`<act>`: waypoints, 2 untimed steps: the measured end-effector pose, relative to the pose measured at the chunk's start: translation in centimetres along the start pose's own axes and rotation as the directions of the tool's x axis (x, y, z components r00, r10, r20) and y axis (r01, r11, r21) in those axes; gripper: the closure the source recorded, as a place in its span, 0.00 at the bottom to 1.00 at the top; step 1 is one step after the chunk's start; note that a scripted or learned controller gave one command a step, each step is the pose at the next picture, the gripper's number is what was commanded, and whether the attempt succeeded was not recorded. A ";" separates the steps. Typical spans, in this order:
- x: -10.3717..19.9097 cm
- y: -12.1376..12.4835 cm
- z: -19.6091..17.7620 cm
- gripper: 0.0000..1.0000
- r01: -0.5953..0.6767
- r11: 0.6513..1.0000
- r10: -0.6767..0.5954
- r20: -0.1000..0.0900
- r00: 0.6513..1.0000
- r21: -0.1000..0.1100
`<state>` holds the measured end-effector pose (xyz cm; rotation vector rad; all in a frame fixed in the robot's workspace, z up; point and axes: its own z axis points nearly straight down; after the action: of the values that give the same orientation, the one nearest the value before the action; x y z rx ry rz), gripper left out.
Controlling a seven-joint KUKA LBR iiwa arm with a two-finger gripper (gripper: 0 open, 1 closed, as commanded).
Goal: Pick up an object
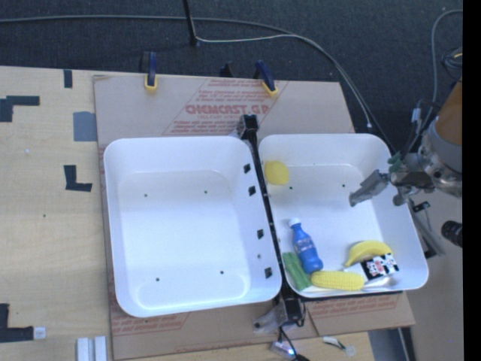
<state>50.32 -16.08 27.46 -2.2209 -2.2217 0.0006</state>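
My gripper hovers over the right side of the right bin, reaching in from the right edge. Its fingers are spread open with nothing between them. Below it, in the bin's near right corner, lie a banana and a small black-and-white box. A yellow corn cob rests along the near wall, with a green item to its left. A blue bottle lies near the bin's middle left. Close to the far left corner sits a yellow lemon.
The left bin stands beside the right one, joined along a black clipped divider. Both rest on a cardboard sheet held by clamps. A cable runs across the dark floor behind.
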 end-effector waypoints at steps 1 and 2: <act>4.8 0.1 12.1 0.00 0.002 1.000 -0.002 -0.002 1.000 0.010; 10.1 -1.1 8.9 0.00 0.004 1.000 -0.004 -0.001 1.000 -0.002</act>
<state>49.25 -5.94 18.53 -2.2169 -2.2264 -0.0026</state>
